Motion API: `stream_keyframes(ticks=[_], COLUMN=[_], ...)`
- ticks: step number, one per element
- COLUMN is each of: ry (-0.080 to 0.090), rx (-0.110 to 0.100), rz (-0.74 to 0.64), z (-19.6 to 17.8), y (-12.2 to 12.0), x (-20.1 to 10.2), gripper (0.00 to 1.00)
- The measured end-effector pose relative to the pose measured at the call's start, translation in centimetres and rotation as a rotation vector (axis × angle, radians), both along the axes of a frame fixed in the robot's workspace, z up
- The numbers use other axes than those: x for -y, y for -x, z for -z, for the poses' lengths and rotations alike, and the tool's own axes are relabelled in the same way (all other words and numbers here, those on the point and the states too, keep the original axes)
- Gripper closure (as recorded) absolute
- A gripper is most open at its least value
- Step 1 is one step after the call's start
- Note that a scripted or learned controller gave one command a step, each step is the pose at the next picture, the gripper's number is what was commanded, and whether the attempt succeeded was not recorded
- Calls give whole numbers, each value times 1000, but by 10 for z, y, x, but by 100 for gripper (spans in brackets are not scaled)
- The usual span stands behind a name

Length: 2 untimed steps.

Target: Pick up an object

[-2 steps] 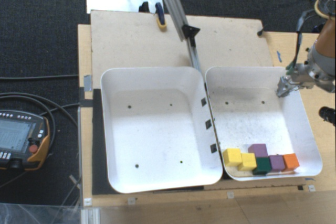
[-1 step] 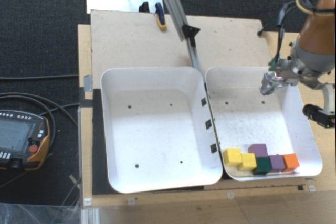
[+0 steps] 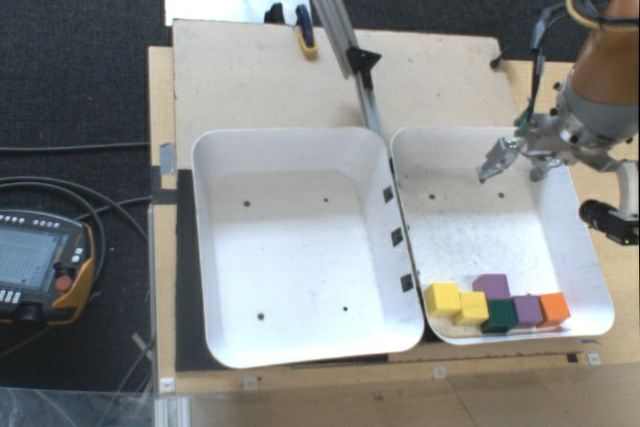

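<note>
Gripper (image 3: pixel 512 160) hangs over the far part of the right bin (image 3: pixel 583 233), fingers spread, nothing btwn them. Blocks sit well apart from it, bunched along the bin's near wall: two yellow blocks (image 3: pixel 455 303), purple block (image 3: pixel 491 286), green block (image 3: pixel 500 315), lilac block (image 3: pixel 528 309), orange block (image 3: pixel 555 306), all touching or just beside each other. Left bin (image 3: pixel 215 215) sits alongside on the tabletop (image 3: pixel 250 75).

No writing can be read on anything here.
</note>
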State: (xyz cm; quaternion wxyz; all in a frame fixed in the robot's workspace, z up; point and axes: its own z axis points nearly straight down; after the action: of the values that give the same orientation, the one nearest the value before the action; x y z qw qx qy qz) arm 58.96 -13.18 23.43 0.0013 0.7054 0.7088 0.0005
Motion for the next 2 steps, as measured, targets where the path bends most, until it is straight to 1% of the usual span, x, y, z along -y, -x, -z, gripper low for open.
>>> stream_keyframes(ticks=[1, 2], ry=[-5, -1], rx=[-12, 2], rz=[3, 1], z=[81, 65], y=[53, 49], x=[-29, -27], gripper=[0, 100])
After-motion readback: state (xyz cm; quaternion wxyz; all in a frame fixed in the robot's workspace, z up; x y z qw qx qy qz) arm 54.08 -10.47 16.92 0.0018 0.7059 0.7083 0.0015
